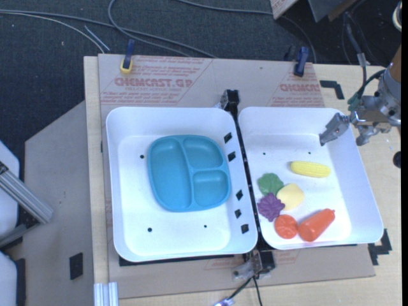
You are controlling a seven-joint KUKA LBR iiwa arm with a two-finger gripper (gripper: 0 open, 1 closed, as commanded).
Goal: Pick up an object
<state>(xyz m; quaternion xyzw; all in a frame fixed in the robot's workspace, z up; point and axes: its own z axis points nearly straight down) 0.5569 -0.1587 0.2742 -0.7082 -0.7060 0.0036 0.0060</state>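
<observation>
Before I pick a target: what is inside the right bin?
In the right bin: corn, broccoli, lemon, purple grapes, tomato, carrot. Anything beneath them is hidden.

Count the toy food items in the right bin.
6: corn uppermost, green broccoli, yellow piece, purple grapes, red tomato, orange carrot nearest the front.

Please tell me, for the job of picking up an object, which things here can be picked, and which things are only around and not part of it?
Part of the job:
- gripper, over the right bin
- corn cob
- green toy
- yellow toy
- purple grapes
- tomato
- carrot

Just lying about:
- blue divided tray in the left bin
- cables
- clamps
</observation>
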